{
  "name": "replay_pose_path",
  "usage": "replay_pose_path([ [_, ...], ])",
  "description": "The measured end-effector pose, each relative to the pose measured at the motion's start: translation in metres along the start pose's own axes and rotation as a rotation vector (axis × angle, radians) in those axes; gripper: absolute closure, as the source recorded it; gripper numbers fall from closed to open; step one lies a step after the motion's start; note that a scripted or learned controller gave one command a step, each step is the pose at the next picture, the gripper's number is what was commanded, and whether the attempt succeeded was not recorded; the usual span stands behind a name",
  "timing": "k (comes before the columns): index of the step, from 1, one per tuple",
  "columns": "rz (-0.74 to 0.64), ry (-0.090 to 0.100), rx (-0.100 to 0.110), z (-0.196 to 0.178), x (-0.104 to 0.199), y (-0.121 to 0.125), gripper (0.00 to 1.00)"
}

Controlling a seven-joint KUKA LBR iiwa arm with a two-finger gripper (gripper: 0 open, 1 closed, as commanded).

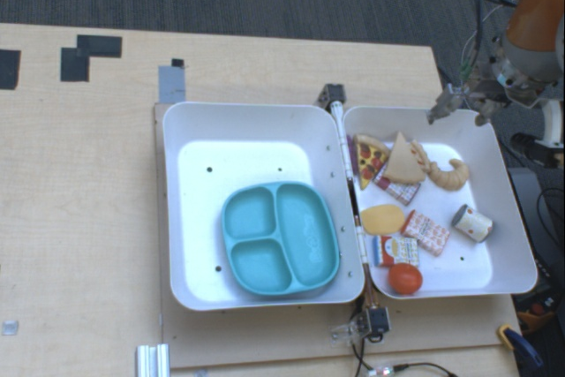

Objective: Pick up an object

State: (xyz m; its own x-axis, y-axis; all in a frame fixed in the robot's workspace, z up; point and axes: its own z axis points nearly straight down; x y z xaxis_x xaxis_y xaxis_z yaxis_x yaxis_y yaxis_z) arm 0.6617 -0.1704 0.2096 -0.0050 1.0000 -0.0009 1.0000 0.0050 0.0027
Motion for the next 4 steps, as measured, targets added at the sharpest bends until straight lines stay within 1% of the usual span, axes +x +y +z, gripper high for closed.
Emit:
replay_pose_path([
  [1,0.000,-0.002,-0.007,0.110,-0.015,-0.011,0.00],
  [2,0.005,-0.006,-0.026,0.114,0.026,-0.087,0.00],
  [3,0.000,0.003,-0.032,0.101,0.031,-0.083,1.00],
  [4,0.000,0.003,-0.031,0.102,0.031,-0.084,0.00],
])
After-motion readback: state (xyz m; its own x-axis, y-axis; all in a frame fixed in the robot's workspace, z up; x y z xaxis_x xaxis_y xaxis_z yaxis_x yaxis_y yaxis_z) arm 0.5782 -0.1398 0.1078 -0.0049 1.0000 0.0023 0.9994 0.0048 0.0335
